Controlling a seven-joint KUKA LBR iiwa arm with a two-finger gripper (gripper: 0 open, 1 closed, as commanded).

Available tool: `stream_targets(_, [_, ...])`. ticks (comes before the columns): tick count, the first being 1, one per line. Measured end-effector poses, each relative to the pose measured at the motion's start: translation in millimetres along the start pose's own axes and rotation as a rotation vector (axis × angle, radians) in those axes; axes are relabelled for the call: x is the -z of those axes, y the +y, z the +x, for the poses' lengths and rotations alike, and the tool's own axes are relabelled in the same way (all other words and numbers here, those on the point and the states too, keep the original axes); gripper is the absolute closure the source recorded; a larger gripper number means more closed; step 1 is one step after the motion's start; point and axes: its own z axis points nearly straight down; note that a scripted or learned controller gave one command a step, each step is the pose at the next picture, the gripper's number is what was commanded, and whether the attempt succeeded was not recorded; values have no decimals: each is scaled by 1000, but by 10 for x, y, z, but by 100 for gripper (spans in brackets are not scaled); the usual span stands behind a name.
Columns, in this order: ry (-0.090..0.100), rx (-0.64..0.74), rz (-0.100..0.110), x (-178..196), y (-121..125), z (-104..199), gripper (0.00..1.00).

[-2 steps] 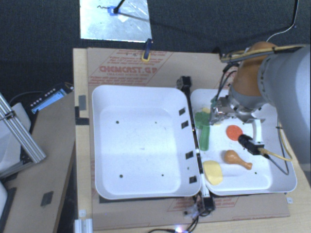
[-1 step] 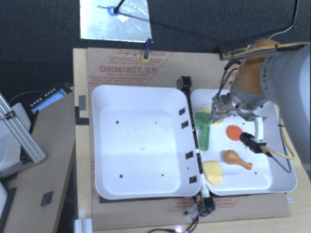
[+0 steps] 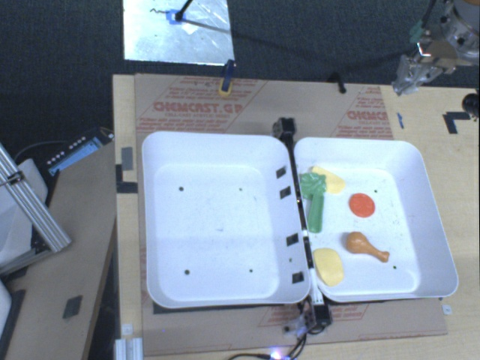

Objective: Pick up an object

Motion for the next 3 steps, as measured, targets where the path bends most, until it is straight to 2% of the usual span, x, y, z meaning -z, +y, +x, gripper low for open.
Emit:
stream_targets(1, [0,-10,19,31,-40,-875,100])
stream_targets(3, [3,0,17,545,-12,-860,100])
